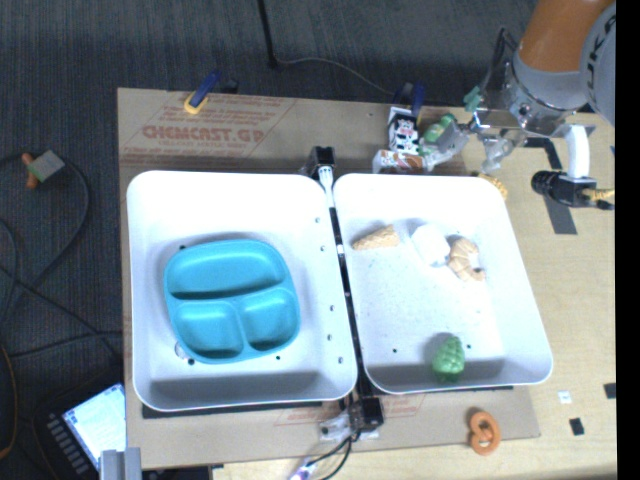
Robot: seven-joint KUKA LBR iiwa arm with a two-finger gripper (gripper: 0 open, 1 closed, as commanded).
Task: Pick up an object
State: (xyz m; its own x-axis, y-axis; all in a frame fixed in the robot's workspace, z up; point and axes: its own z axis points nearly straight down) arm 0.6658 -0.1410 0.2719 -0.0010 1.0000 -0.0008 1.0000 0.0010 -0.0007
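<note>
Our gripper point(492, 146) hangs beyond the right bin's point(520, 268) far rim; we cannot tell how its fingers stand. Nothing is picked: bun point(375, 237), white lump point(431, 244) and green toy point(448, 357) lie in that bin.

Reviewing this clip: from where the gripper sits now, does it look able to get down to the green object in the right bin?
Probably yes. The green object lies alone near the right bin's front wall, nothing on top or touching it. The gripper hangs beyond the bin's far rim, with open space between; the nearby wall might crowd a finger.
</note>
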